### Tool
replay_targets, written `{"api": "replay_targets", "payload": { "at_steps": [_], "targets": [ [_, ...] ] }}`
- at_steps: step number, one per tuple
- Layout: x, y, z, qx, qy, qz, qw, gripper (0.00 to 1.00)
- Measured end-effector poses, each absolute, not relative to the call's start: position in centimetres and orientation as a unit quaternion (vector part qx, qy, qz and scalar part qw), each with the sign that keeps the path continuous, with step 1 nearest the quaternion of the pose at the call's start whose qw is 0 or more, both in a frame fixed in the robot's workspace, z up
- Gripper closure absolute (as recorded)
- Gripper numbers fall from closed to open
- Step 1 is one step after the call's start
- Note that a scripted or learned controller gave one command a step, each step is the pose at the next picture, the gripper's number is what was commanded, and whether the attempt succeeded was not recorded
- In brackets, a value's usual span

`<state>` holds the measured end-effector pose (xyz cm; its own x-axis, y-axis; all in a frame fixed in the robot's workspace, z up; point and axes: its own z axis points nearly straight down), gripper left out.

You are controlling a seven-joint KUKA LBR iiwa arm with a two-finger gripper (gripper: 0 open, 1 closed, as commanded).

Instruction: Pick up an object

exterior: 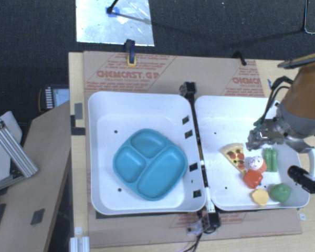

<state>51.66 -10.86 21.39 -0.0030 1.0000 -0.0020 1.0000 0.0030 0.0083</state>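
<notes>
Your gripper (256,140) hovers above the toys in the right bin (220,114); whether it is clenched, you cannot tell. Nearest lie the pizza slice (234,155) and white toy (255,163). Approach step; next, descend and grasp.

we see a teal blue divided plate (149,164) in a white bin (102,109), a yellow pizza slice (235,155) with red dots, and a red toy (252,178).

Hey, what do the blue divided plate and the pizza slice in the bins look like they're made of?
Blue plate: likely molded plastic, judging by its even color, soft sheen and rounded compartment ridges. Pizza slice: probably toy plastic or rubber, with flat painted-looking toppings; too small to be sure.
</notes>
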Motion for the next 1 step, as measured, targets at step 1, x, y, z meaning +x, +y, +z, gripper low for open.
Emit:
{"api": "replay_targets", "payload": {
  "at_steps": [1],
  "targets": [
    [52.42, -10.59, 25.94, 0.706, 0.709, 0.0017, 0.003, 1.00]
  ]
}}
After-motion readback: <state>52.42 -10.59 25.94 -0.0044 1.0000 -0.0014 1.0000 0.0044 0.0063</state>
